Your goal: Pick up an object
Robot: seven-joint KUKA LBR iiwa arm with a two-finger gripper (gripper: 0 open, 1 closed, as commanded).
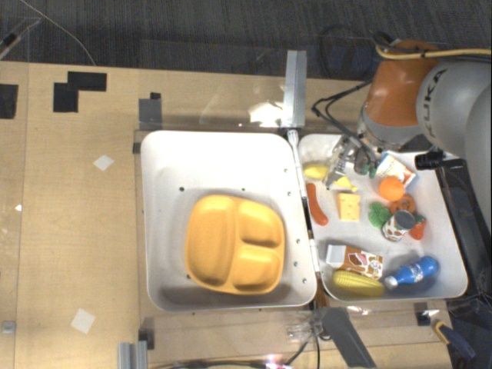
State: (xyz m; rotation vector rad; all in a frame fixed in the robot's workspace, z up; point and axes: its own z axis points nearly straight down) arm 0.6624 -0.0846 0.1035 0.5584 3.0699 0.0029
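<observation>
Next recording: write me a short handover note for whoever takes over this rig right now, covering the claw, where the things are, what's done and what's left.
Claw: low over the back left part of the right bin, above a yellow piece; whether it is open or shut is unclear, and nothing is visibly held.
Right bin: red sausage, cheese block, orange, corn cob, blue bottle, small can.
Left bin: yellow divided tray.
Done: the arm has reached into the right bin.
Left: grip one thing and lift it.
</observation>
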